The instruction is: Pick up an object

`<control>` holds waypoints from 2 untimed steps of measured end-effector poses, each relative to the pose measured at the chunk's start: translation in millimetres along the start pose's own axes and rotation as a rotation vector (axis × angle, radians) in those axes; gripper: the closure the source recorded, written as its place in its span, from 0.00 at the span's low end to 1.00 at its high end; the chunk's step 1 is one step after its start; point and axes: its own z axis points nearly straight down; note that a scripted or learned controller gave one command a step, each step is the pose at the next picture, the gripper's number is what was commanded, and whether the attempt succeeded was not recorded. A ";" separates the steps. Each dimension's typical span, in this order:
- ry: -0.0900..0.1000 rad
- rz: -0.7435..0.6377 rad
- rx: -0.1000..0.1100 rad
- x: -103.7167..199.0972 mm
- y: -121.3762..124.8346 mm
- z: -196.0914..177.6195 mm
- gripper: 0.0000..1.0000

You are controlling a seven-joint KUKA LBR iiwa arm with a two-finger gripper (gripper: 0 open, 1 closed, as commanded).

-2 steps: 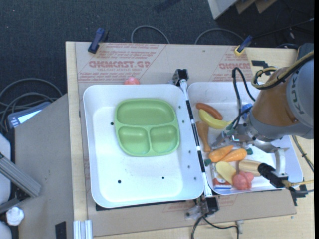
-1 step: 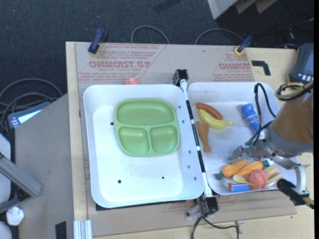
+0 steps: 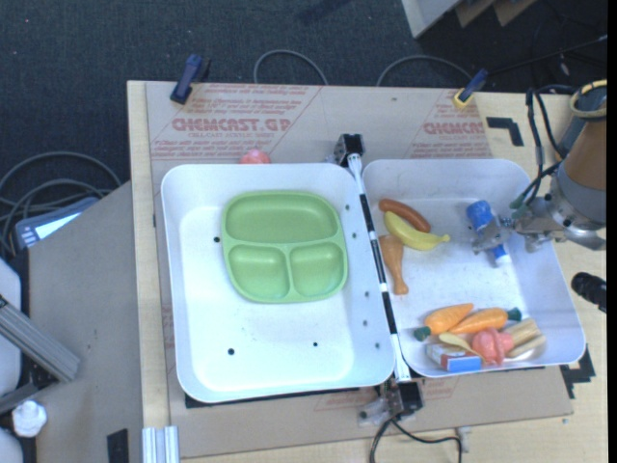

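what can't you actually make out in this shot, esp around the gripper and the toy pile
- gripper, camera view: its fingers blur into the small blue object; any grasp is unclear.
- pile by the carrots, right bin corner: overlapping toys, too small to name.
- arm: cut off by the right edge.

Even, bright overhead light; the two shallow white plastic bins [image 3: 193,287] nearly bleach out, with soft glare on their floors; shadows faint and short; dark carpet [image 3: 116,27] dim; slight softness overall, edges grainier.
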 end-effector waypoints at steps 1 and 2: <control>0.002 -0.001 0.001 56.7 41.1 54.7 0.00; 0.002 -0.001 0.003 106.9 76.8 54.4 0.00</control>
